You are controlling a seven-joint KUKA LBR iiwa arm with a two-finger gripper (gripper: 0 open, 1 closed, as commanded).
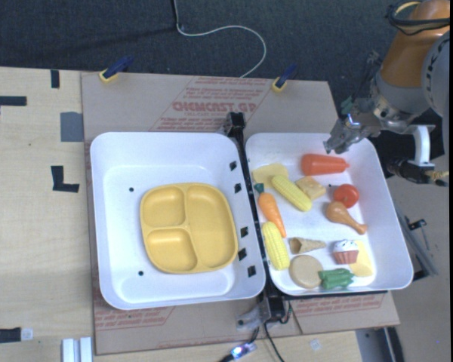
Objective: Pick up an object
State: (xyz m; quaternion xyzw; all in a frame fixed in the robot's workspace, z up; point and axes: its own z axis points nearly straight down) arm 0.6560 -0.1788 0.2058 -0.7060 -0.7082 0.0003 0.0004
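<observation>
The right bin holds several toy foods: a red-orange pepper, two corn cobs, a carrot, a tomato, a drumstick, a cupcake, a round cookie and a green piece. My gripper hangs at the bin's far edge, just above and behind the pepper. Nothing shows between its fingers. The fingers are too small and dark to read.
The left bin holds a yellow sectioned plate. Both bins sit on a cardboard sheet held by yellow and blue clamps. A white cable lies on the dark floor behind.
</observation>
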